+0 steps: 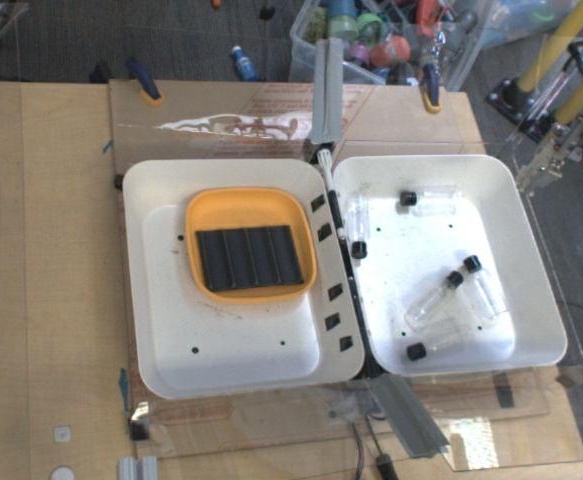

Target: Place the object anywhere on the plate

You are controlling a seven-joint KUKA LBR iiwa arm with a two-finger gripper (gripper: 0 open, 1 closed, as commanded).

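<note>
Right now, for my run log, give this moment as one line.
orange plate: left bin, holds black ridged block | clear black-capped vials: right bin | no vial on plate

A: Background, top of view?
B: Clear plastic tub (403,13) of mixed coloured toys on dark carpet. Yellow pole (569,30) leaning at upper right. Blue-capped item (242,63) on the floor left of the tub.

A: On the bench?
B: Wooden bench top (41,268). Cardboard sheet (231,120) behind the bins, with two clamps: one at left (147,86), one at right (431,90). Grey metal bar (325,93) standing upright at the seam between bins.
</note>
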